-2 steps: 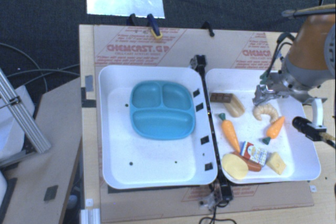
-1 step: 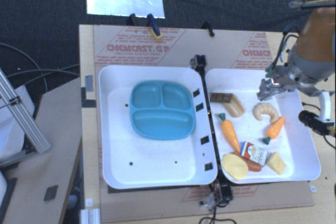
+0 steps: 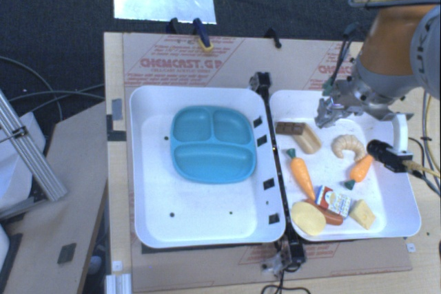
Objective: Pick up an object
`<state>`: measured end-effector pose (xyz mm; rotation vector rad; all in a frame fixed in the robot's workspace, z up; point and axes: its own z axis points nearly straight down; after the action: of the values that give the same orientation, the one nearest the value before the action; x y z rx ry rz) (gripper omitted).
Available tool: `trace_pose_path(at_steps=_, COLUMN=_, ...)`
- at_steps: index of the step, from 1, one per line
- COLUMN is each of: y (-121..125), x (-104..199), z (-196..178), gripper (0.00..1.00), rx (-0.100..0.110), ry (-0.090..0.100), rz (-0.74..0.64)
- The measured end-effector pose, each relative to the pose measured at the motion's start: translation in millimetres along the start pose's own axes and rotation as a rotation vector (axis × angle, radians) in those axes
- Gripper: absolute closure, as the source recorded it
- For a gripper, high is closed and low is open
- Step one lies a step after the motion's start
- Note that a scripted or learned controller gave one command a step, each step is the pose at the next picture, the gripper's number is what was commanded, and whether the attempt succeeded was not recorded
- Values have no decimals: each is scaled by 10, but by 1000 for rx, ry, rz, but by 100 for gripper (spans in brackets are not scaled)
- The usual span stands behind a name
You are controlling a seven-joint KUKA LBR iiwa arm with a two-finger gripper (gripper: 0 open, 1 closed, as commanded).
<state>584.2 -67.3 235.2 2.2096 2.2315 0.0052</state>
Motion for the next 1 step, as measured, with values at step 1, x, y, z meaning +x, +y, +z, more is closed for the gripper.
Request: trace_pose_path(at_steps=1, y=91, x=524, z=137, gripper=100, rx=2, ry=0, rz=0)
